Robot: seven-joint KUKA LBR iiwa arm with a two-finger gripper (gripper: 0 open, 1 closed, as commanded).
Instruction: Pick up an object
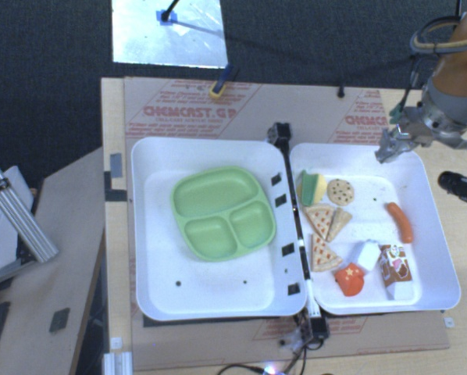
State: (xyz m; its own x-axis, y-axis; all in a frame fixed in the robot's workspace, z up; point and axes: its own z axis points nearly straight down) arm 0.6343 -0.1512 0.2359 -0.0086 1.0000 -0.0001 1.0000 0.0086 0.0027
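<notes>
Objects for the pick all lie in the right bin [444,276], below and left of my gripper [391,148], which hangs over that bin's far right corner with nothing between its fingers. I judge this the approach step: no target is reached yet, and the next move calls for travelling inward over the bin and dropping onto one piece.

By size: the green divided plate [222,213] sits alone in the left bin [155,287], far to the gripper's left. Nearer, the carton [395,268] lies well below the gripper, the pizza wedges [324,234] below-left, the orange sausage [401,221] closest, just below, then the yellow-green sponge piece [312,187], the tomato [349,280], the cookie [340,191] and the small white block [367,254].

The gripper is small and blurred, so I cannot tell whether it is spread or pressed together. The arm is cut off at the right. The carton's print is unreadable.
</notes>
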